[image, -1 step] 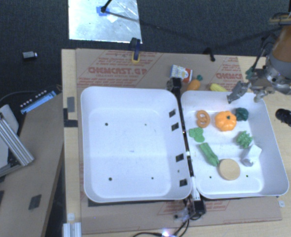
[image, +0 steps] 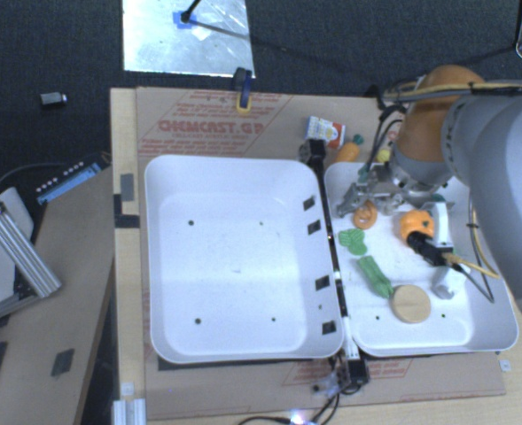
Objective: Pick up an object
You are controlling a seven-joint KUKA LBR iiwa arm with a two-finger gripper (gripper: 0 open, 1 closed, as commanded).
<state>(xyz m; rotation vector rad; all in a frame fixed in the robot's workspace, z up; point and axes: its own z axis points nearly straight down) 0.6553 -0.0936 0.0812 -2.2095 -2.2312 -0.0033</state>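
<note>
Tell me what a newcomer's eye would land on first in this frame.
The big grey arm with its orange band reaches in from the right, its gripper low over the right bin. That bin holds a cluster: a round wooden disc, green pieces and an orange toy. The left bin looks bare.

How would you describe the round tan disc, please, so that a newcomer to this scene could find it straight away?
Look at the right-hand white bin, the one the grey arm reaches over. Near its front edge, just below the long green piece, lies the tan disc. It is the one flat, round, wood-coloured thing there; its neighbours are green, orange or grey.
</note>
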